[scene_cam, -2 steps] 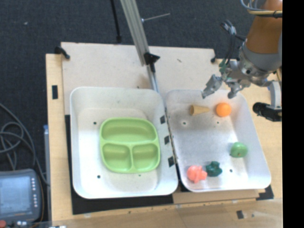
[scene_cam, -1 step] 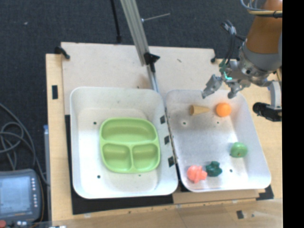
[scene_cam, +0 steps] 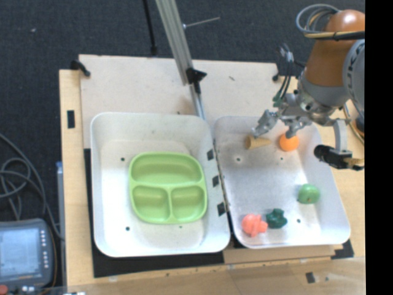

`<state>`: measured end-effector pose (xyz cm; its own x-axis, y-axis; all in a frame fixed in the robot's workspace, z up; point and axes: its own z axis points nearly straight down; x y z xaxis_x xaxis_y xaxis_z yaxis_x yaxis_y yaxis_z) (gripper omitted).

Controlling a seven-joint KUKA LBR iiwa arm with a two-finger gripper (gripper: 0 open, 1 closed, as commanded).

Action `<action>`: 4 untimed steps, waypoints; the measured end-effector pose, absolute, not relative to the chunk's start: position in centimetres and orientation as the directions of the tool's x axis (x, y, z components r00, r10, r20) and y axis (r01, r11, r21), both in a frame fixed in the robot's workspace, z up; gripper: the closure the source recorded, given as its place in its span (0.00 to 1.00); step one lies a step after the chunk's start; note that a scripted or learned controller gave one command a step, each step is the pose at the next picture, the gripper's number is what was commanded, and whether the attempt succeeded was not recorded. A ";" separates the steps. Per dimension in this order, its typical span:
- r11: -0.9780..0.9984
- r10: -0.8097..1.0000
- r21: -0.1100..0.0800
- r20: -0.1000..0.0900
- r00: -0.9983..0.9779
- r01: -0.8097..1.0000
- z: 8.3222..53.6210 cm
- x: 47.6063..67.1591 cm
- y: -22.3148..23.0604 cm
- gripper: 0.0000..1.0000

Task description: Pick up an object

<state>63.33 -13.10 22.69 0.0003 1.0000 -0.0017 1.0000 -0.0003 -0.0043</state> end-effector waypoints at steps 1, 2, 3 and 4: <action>-0.001 1.000 -0.002 -0.002 0.001 1.000 18.5 63.3 -13.4 0.00; -0.002 1.000 -0.004 -0.001 0.002 1.000 12.3 63.2 -12.9 0.00; -0.008 1.000 0.004 -0.001 0.008 1.000 13.9 63.4 -13.1 1.00; 0.002 1.000 0.008 -0.002 -0.002 1.000 20.0 64.4 -13.4 1.00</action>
